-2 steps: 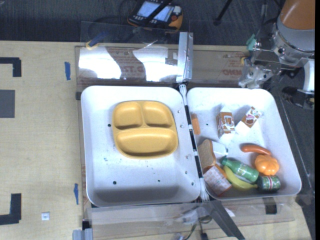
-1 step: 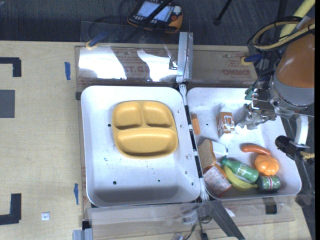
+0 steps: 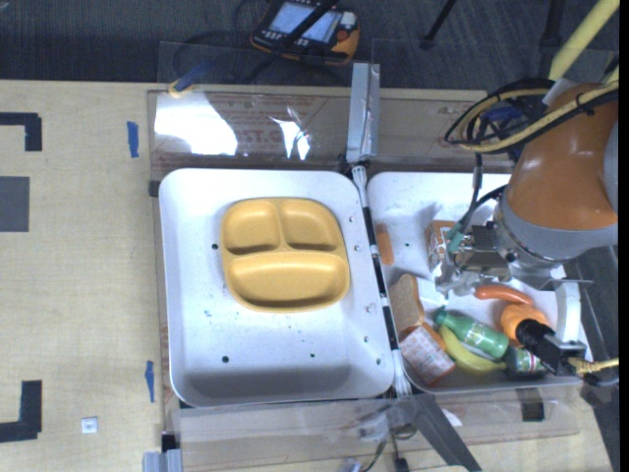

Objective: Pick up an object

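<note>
My gripper (image 3: 454, 266) hangs low in the right bin (image 3: 413, 197), at its middle, over a small orange-and-white packet (image 3: 439, 235). Nothing shows as held in it. Just right of it lies an orange carrot-like piece (image 3: 503, 292). Toward the bin's front lie a green bottle (image 3: 478, 333) on a yellow banana (image 3: 470, 356), a dark bottle (image 3: 537, 348) and an orange round item (image 3: 513, 317). A brown bar (image 3: 405, 301) and a red-and-white pouch (image 3: 426, 353) rest along the bin's left wall.
The left bin (image 3: 197, 342) holds a yellow divided plate (image 3: 285, 252). A thin orange item (image 3: 384, 247) lies by the divider between the bins. The arm's orange band (image 3: 565, 170) looms over the right bin's far right corner.
</note>
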Available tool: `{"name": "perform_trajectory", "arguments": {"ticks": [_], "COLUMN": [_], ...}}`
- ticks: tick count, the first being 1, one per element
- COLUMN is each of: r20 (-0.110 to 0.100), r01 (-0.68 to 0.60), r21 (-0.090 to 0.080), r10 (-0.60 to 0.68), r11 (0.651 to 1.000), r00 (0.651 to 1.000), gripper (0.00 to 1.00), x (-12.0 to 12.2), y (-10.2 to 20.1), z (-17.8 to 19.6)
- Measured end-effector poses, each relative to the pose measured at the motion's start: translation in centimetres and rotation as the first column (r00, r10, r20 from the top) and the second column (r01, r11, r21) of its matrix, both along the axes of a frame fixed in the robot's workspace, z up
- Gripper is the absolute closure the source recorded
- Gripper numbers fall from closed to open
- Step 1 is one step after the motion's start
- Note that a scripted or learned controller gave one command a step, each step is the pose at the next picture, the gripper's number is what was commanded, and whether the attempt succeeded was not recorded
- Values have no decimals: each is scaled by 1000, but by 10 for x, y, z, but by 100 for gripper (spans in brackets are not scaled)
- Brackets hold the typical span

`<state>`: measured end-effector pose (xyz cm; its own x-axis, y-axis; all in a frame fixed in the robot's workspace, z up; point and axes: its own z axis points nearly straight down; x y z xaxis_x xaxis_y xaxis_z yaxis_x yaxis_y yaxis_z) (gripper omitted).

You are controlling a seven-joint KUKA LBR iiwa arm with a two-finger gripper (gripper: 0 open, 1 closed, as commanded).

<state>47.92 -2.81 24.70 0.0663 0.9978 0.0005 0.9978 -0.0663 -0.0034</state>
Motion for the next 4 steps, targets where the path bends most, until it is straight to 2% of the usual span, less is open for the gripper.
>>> {"name": "perform_trajectory", "arguments": {"ticks": [1, 2, 3, 4], "r20": [5, 4, 4, 4], "r01": [24, 93, 136, -27], "r21": [-1, -2, -1, -2], "r10": [-24, -93, -136, 27], "r11": [1000, 996, 991, 1000], "r00": [1000, 996, 991, 1000], "gripper": [100, 100, 100, 100], "x": [1, 0, 90, 117], "y": [13, -14, 38, 32], "z": [19, 26, -29, 79]}}
